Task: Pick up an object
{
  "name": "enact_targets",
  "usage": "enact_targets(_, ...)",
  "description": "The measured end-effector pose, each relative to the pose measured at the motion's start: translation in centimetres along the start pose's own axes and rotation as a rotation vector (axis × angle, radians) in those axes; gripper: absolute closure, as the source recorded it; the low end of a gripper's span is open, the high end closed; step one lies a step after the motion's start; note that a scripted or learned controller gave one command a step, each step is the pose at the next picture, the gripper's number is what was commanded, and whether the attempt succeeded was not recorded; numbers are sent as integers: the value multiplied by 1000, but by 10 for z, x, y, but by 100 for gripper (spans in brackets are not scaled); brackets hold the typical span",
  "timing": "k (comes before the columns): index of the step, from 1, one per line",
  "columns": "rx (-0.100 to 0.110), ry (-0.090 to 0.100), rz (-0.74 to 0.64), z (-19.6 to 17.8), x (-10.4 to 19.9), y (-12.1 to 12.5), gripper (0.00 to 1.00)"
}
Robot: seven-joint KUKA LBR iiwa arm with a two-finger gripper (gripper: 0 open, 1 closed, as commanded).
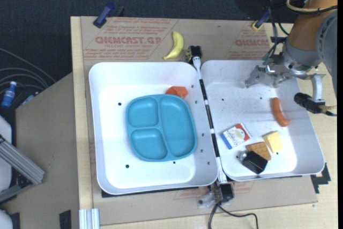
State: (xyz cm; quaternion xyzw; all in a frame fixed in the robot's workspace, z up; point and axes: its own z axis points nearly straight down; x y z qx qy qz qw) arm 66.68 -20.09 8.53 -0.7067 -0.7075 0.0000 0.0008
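Two shallow white bins sit side by side on the bench, left bin [102,115] and right bin [225,72], their inner rims meeting along a dark seam that runs near to far. Left bin: one blue divided plate [159,127] fills most of the floor, leaving bare strips along the near and left walls; one small orange piece [177,91] lies just beyond the plate's far edge, close to the seam. Right bin: broad open floor across the far and middle parts. One gripper [266,74] hangs over the far right part of this bin with fingers spread wide and nothing between them; arm [310,29] comes in from the right. One orange sausage [279,112] lies near the right wall, just nearer than the gripper and apart from it. Clustered in the near right corner: one small white and blue card [235,135], one yellow block [273,141], one brown square [258,149] touching the yellow block, one black object [252,162] against the brown square's near side. Crowding there leaves little room between pieces; sausage has clear floor on its left side. Outside the bins: one banana [174,46] on the bench beyond the left bin, one blue clamp [103,15] at the bench's far left edge.
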Motion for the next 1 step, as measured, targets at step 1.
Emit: enact_targets(1, -2, -1, 0, -11, 0, 1, 100)
